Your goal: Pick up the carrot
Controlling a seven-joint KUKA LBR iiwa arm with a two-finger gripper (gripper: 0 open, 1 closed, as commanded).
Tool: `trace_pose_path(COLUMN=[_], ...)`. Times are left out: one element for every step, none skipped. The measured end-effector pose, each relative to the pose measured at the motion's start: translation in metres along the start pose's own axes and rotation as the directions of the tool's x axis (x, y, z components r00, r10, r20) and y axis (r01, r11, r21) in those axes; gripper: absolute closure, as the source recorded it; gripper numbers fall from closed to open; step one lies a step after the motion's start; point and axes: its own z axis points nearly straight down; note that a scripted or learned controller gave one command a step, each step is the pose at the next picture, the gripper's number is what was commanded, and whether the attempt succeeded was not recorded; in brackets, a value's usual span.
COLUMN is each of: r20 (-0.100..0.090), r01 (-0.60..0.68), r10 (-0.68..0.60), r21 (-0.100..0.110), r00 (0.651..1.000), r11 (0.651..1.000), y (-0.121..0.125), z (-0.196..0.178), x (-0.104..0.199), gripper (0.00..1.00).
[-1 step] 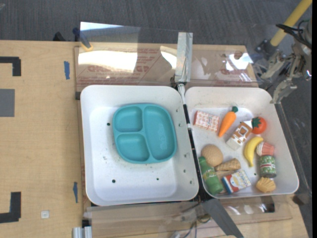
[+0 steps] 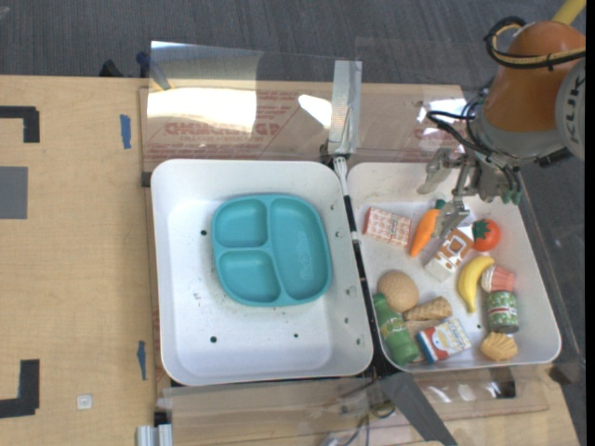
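The orange carrot (image 2: 424, 231) with a green top lies tilted in the right bin (image 2: 544, 316), near its upper middle, between a pink wafer block (image 2: 386, 226) and a small white and brown box (image 2: 449, 252). My gripper (image 2: 442, 204) hangs just above and to the right of the carrot's green end. Its two metal fingers (image 2: 456, 208) stand open, with nothing between them. The carrot rests on the bin floor.
Around the carrot lie a tomato (image 2: 485, 234), a banana (image 2: 472, 282), a bread roll (image 2: 398, 289), a cone (image 2: 428, 311), a green bottle (image 2: 400, 338), a carton (image 2: 442, 339) and a can (image 2: 502, 310). A teal divided plate (image 2: 271, 249) sits in the left bin (image 2: 177, 277).
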Motion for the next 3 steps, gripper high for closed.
trace_pose_path(r20=[0.018,0.018,0.018], r01=[-0.105,-0.168,-0.360], r10=[0.105,0.168,0.360], r21=[0.004,0.003,0.000], r00=[0.994,0.986,0.933], r11=[0.994,0.986,0.933], y=[0.019,0.036,-0.017], z=[0.040,0.048,0.048], x=[0.012,0.103,0.022], gripper=[0.00,0.00,0.00])
